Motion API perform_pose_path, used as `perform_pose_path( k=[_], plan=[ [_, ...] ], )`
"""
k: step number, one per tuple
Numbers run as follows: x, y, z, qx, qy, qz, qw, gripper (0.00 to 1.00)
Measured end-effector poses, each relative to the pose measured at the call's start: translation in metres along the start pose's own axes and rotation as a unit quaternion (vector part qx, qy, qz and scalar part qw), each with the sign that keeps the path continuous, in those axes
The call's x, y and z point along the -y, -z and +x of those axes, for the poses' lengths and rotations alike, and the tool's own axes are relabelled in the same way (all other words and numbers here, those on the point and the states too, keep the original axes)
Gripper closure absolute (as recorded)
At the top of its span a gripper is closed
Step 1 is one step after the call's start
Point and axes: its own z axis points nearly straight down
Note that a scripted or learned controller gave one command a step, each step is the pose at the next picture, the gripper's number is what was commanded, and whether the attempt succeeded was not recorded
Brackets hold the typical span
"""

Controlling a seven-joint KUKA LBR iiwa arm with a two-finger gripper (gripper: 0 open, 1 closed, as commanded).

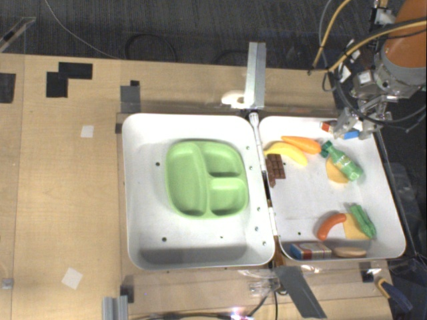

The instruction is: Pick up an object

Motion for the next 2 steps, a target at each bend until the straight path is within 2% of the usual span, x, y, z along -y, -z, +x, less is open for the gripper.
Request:
perform_pose_path(
  k=[1, 2],
  plan=[
    [-0.012, -0.057, 0.035, 0.001, 0.131, -0.004, 0.9914, 1.0],
    [-0.016, 0.029, -0.041, 0.0, 0.071, 0.0, 0.9974, 1.0]
  ],
)
